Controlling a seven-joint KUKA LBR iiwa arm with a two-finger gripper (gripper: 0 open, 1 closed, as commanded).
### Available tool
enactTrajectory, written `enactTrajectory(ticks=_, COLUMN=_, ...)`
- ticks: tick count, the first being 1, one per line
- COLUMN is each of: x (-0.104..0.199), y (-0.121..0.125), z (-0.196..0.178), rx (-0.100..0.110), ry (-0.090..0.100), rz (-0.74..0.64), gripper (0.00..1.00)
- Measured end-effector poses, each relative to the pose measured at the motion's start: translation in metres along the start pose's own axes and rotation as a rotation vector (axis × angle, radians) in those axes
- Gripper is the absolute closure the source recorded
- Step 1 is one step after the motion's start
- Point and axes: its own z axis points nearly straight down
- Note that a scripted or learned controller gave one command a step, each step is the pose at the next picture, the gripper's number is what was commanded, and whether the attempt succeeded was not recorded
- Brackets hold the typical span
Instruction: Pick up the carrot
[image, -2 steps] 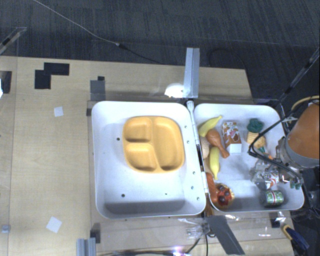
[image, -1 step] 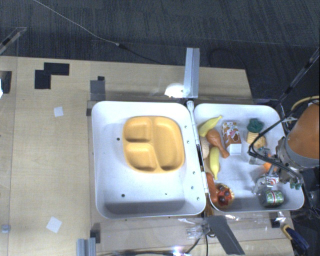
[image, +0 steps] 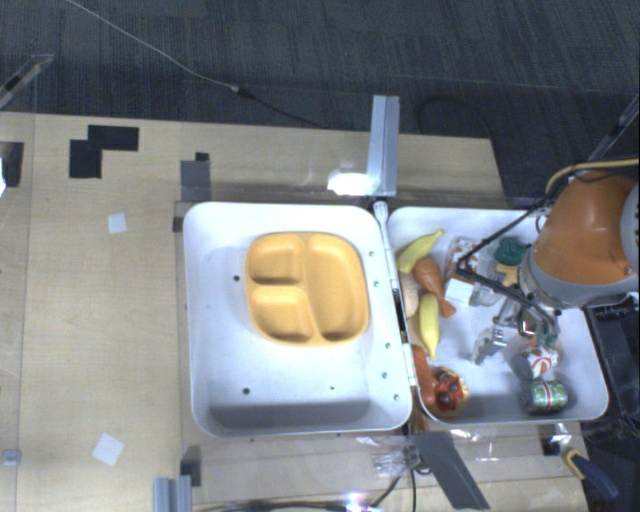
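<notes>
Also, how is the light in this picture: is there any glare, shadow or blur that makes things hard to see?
In the camera view, a bright glare spot sits on the bench just above the left bin; a soft shadow lies along that bin's near wall; the yellow divided plate is sharp; the gripper and the small items around it in the right bin are cluttered and hard to separate.

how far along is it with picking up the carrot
Done: the arm has reached over the right bin. In hand: nothing visible; the claw hangs over bare bin floor. Left: the carrot lies by the bananas near the divider, apart from the claw, needing approach, grasp, lift.
</notes>
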Motion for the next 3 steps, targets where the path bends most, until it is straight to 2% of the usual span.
enactTrajectory(ticks=1, x=0.018, y=-0.058, z=0.0, rx=0.001, ry=-0.002, rz=0.293, gripper=0.0)
enactTrajectory(ticks=3, x=0.007, y=-0.039, z=0.0, rx=0.002, ry=0.001, rz=0.505, gripper=0.0)
